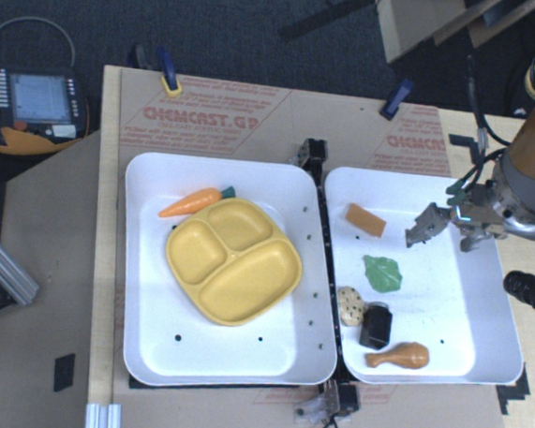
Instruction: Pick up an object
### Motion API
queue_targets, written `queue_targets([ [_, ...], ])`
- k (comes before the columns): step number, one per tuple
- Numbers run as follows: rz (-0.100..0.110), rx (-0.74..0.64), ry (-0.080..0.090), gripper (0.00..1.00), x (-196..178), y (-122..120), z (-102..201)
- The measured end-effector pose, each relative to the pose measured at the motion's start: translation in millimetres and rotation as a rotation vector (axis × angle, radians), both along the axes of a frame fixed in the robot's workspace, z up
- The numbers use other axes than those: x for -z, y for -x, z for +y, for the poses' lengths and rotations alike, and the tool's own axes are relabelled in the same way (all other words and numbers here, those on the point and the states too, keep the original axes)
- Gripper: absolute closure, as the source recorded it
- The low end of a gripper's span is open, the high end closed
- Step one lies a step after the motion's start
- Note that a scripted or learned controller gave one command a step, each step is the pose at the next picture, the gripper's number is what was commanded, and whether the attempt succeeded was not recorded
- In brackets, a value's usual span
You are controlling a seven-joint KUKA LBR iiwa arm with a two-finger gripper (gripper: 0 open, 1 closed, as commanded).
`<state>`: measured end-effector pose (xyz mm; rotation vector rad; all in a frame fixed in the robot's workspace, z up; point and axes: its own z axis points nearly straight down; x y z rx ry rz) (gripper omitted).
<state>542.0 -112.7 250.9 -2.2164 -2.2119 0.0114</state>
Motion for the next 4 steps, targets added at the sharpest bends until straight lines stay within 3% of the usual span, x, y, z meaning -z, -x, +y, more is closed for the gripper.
queue_targets([
  [1,-0.012,-0.003,0.002,0.0,-6,-2,0],
  [2,-0.006,-0.002,0.0,0.0,38,-3,4],
  [4,-0.004,-0.003,-0.001,0.0,163,-6,10],
])
